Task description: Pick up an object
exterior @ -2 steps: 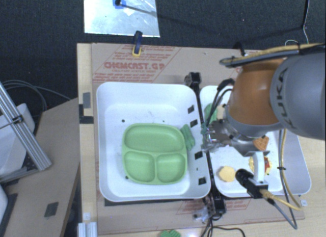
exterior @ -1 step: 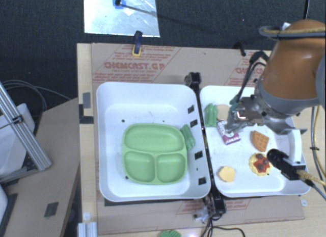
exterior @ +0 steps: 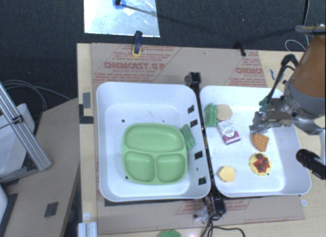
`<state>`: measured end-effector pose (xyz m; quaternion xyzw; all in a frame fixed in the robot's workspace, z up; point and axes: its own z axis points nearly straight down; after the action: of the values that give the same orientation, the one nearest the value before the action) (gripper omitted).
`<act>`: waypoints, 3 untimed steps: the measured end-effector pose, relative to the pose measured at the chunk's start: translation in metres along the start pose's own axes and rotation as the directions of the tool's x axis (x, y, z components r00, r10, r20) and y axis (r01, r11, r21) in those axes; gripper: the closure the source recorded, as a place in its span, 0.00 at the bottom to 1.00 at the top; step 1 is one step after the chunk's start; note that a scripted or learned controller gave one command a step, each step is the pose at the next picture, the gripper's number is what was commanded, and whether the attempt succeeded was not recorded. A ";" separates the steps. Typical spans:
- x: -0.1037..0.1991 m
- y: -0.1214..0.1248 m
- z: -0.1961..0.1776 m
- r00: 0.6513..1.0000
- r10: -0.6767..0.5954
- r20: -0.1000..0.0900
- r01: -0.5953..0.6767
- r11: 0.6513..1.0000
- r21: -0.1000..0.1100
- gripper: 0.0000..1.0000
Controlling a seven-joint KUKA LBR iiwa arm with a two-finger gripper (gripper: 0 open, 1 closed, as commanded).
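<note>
My gripper (exterior: 258,125) hangs over the right bin (exterior: 290,180), just above and slightly left of an orange waffle wedge (exterior: 261,142). Nothing is visibly held by it. Below the wedge lies a yellow and red pizza piece (exterior: 260,164). A pink and white box (exterior: 228,131) lies to the gripper's left. A tan round biscuit (exterior: 223,112) and a green leafy piece (exterior: 210,114) sit near the bin's upper left. A yellow round piece (exterior: 226,174) rests near the front.
The left bin (exterior: 117,98) holds a green divided plate (exterior: 154,153) with a small green item (exterior: 188,136) at its right edge. A black clamp (exterior: 193,78) sits where the bins meet. The arm's body (exterior: 308,85) covers the right bin's far right corner.
</note>
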<state>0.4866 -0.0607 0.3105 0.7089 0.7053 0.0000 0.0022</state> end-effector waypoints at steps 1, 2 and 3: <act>0.008 -0.001 0.079 1.000 -0.005 -0.004 0.005 1.000 0.009 0.00; 0.008 0.001 0.064 1.000 -0.008 -0.003 0.008 1.000 0.000 1.00; 0.026 0.002 -0.176 1.000 -0.011 -0.003 0.011 1.000 -0.019 1.00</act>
<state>0.4877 -0.0346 0.4860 0.7049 0.7092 0.0077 0.0077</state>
